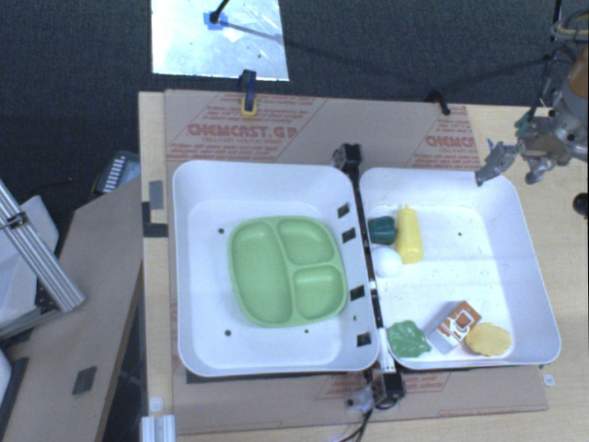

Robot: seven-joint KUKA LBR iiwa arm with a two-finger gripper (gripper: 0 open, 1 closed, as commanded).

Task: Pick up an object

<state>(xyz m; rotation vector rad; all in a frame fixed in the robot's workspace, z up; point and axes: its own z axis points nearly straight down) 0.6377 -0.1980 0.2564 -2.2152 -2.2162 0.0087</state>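
gripper [512,162]: fingers spread, holding nothing, above far right corner of the right bin [515,238]
target: yellow bottle [409,234], lying near the bin's left wall, beside teal piece [382,229]
advice: centre over the bottle, straddle its narrow width, then descend

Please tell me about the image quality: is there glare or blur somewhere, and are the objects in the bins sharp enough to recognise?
In the camera view, the shiny sheet on the dark floor throws back pale glare; the gripper at the right edge looks soft and slightly smeared; the green tray and yellow bottle are evenly lit and recognisable, with faint shadows; the print on the small carton is too blurred to read.
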